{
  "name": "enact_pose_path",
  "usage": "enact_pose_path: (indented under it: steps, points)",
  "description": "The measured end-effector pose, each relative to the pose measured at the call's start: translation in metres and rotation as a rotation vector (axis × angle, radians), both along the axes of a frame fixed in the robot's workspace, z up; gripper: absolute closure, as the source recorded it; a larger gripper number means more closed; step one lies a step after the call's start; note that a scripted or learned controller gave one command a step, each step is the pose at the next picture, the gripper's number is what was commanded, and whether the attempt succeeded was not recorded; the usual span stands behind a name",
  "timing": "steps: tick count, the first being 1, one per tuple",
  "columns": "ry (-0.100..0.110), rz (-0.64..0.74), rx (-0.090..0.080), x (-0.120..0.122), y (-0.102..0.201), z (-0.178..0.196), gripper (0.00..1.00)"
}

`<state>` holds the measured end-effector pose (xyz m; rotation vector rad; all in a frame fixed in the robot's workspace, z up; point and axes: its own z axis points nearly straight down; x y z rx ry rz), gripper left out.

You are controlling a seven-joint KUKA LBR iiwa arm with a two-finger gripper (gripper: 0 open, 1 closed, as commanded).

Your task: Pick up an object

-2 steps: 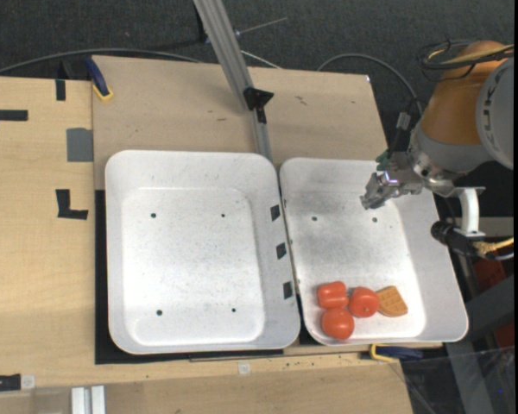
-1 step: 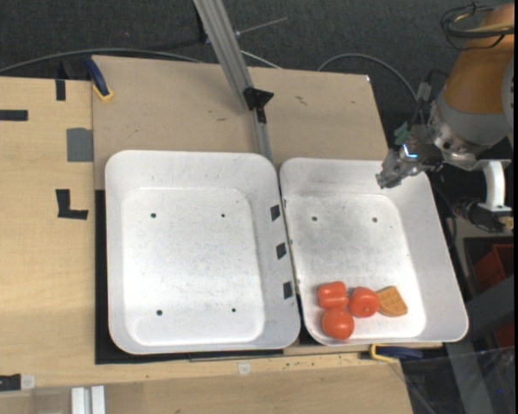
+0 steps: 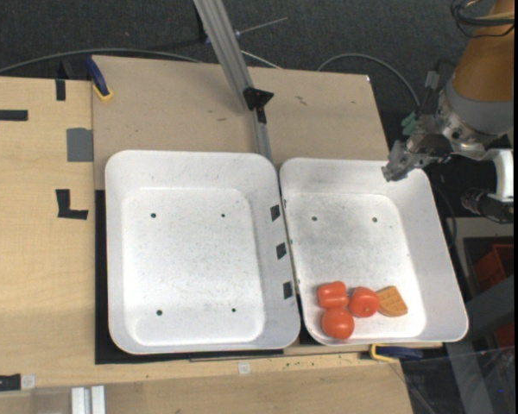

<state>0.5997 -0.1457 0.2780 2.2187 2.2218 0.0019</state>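
Observation:
Three red tomato-like objects point(image 3: 347, 305) lie clustered at the near end of the right bin point(image 3: 414, 222), and an orange-brown wedge point(image 3: 391, 301) rests against them on the right. My gripper point(image 3: 395, 167) hangs over the far right corner of that bin, well away from the objects. Nothing is visible between its fingers.
The left bin point(image 3: 194, 248) stands beside the right one, with black clips along the shared edge. A slanted metal rail point(image 3: 233, 59) crosses the bench behind the bins. Cables run on the dark floor beyond the bench.

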Motion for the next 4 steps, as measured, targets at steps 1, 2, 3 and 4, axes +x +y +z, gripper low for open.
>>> enact_pose_path:
  steps: [1,2,3,4]
  points:
    - [0.004,0.004,0.001,0.001,0.049,-0.018,1.0]
    - [0.006,0.005,0.002,-0.008,0.107,-0.035,1.0]
    - [0.005,0.005,0.002,-0.019,0.158,-0.032,1.0]
    - [0.005,0.005,0.002,-0.024,0.204,-0.034,1.0]
